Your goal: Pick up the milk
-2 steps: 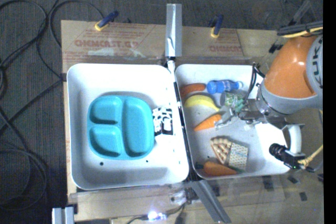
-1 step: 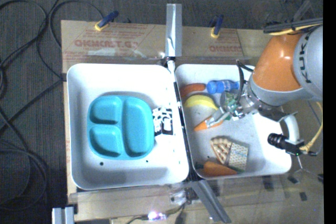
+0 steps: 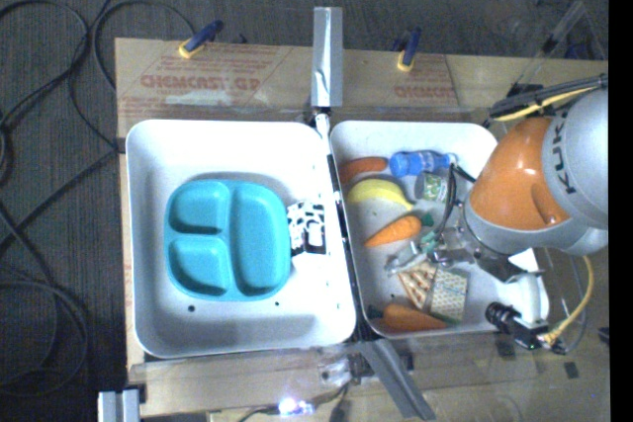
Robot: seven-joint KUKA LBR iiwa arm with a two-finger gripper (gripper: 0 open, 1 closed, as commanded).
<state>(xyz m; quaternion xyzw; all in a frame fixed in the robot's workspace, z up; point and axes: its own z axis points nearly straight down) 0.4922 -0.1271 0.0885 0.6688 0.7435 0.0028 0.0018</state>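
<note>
L to R. Left bin [image 3: 148,242]: blue tray [image 3: 229,237], three compartments, sits centre. Milk [image 3: 308,226], small black-and-white cow-print carton, lies just beside the tray's right edge, close to the wall betw. the bins. It looks to be on its side, but we can't be sure.

Right bin [image 3: 485,138]: crowded. Sausage-like piece [image 3: 364,167], banana [image 3: 377,192], carrot [image 3: 395,230], blue bottle [image 3: 420,161], can [image 3: 432,185], cracker [image 3: 418,284], second carrot [image 3: 413,317] at the near edge.

Gripper [image 3: 432,250] is low over the right bin's clutter; wrist and arm hide the tips, so we can't tell its opening, and we see nothing of the milk there.

Our read: approach step, not yet over the target; wrong bin. Next move needs a lift clear of the clutter, travel left across the divider, then a descent onto the carton w/ room beside the tray and wall.
</note>
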